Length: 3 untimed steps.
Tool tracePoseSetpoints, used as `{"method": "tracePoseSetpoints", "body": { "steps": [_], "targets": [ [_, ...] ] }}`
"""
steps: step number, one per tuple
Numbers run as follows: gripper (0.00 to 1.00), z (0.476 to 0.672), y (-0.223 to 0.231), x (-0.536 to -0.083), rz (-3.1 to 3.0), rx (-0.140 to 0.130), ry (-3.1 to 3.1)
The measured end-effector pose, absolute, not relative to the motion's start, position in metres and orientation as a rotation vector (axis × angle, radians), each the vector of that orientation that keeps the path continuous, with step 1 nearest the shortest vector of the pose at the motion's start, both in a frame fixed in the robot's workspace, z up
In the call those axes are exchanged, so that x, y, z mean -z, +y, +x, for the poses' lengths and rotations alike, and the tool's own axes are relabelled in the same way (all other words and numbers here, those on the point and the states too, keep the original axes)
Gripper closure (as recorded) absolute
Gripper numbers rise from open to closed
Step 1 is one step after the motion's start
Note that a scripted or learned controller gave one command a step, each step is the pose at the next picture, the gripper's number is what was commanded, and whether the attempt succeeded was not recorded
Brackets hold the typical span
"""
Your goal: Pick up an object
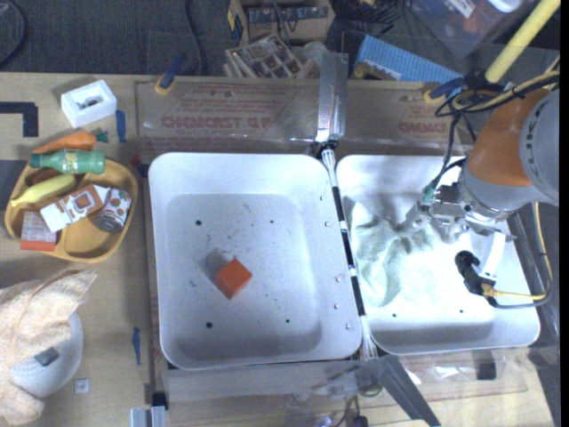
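The orange cube (234, 277) sits on the floor of the left bin (178, 185), a little below and left of that bin's middle, one corner turned toward the near wall, with a grey shadow or smudge touching its upper left side. Nothing touches it from above. My end effector (442, 210) is well apart from the cube, across the divider in the right bin (524, 327), low over a crumpled pale green cloth (378, 252) that lies against that bin's left wall. I cannot tell how my end effector stands. My orange-banded wrist (502, 154) rises just right of it, with a black cable (471, 269) looping below. Left of the cube's bin, on the counter (53, 96), a yellow bowl (67, 243) holds toy food, including a green bottle (69, 161).
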State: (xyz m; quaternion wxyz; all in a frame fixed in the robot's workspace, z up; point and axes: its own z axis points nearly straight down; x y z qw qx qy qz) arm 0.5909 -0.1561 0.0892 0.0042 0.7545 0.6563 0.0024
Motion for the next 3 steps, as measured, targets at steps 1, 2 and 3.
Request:
{"method": "tracePoseSetpoints", "body": {
  "steps": [1,2,3],
  "targets": [
    [0.00,0.570,-0.198,-0.141,2.304,-0.001,2.132],
    [0.00,0.588,-0.198,-0.135,2.397,-0.001,2.024],
    [0.00,0.583,-0.164,-0.089,2.350,-0.006,2.075]
  ]
}}
